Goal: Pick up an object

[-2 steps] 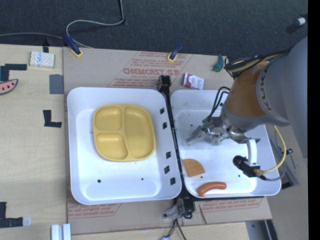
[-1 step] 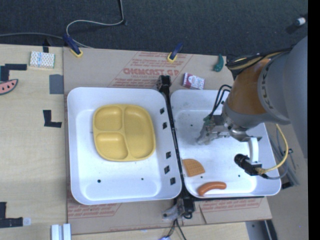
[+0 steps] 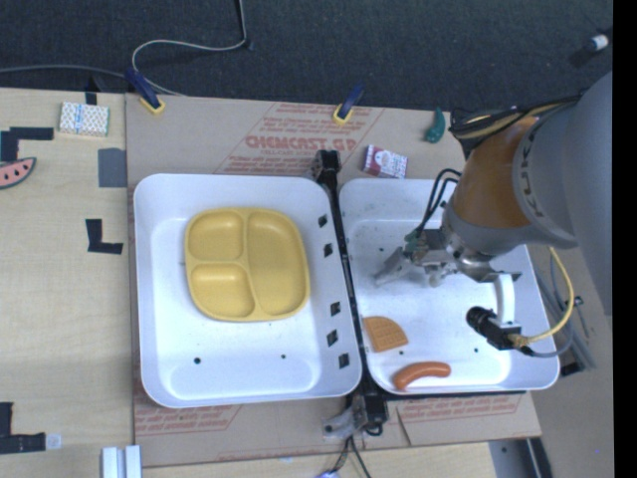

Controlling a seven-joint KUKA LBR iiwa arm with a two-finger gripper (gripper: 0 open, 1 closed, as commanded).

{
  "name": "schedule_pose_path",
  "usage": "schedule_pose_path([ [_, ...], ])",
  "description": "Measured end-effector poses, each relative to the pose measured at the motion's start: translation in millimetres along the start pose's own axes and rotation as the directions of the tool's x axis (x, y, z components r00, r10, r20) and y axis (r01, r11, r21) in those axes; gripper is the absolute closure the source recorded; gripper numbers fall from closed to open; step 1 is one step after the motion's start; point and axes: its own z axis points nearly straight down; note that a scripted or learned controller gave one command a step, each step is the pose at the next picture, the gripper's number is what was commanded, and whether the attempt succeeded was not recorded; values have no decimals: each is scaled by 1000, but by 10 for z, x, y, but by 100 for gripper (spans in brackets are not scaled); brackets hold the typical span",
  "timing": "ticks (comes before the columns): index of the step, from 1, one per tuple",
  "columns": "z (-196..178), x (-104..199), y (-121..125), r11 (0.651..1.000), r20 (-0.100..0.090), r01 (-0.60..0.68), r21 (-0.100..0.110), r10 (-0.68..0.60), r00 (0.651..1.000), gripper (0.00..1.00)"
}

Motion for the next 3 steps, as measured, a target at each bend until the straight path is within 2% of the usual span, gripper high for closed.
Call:
schedule_pose_path([
  [1,229,75,230,1000,1,-1,-3,1,1000,0],
  [2,132,72,235,1000,3,-1,-6,1,1000,100],
  [3,133,72,235,1000,3,0,-6,0,1000,0],
])
